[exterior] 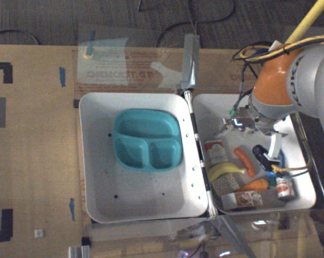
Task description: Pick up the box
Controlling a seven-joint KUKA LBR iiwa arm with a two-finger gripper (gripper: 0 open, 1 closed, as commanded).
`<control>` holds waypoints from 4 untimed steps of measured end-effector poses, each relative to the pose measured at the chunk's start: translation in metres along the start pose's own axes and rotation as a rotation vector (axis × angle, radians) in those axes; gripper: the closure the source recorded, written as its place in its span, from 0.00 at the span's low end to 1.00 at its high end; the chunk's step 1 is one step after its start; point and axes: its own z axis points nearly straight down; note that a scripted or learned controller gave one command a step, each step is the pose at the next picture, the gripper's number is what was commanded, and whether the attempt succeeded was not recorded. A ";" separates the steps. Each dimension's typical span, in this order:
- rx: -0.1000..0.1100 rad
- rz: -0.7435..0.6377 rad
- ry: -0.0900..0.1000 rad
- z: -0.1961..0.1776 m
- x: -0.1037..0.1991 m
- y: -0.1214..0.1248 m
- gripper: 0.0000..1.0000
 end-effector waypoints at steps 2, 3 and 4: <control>0.004 0.023 -0.001 -0.109 -0.026 -0.042 0.00; 0.004 -0.138 0.000 -0.007 0.002 -0.012 0.00; 0.003 -0.148 -0.002 -0.094 -0.064 -0.017 0.00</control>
